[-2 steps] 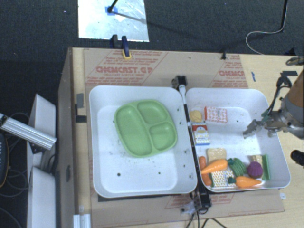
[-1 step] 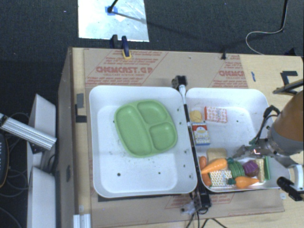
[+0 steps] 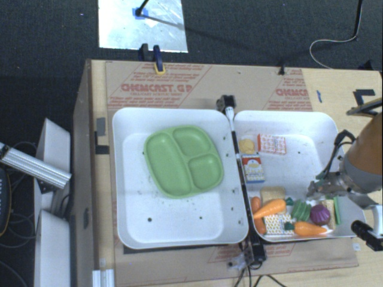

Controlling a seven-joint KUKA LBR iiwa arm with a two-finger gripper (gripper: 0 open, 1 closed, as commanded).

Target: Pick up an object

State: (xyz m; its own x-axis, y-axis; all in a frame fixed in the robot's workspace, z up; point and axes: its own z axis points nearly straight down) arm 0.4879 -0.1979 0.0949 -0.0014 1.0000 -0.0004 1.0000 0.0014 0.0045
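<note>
A: Left bin (image 3: 134,220)?
B: One green divided plate (image 3: 183,161), three compartments.
A: Right bin (image 3: 299,124)?
B: Toy food at the near end: two carrots (image 3: 269,207), a purple onion (image 3: 321,214), small cartons (image 3: 254,168) by the divider.
A: Arm?
B: Arm (image 3: 362,163) in from right; gripper (image 3: 326,188) low, just above the onion.

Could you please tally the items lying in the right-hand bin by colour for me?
Orange: 2, one carrot and another carrot
Green: 1, a green vegetable
Purple: 1, a purple vegetable
Red and white: 1, a packet
Other small boxes and cards: 4, at and
Total: 9
</note>
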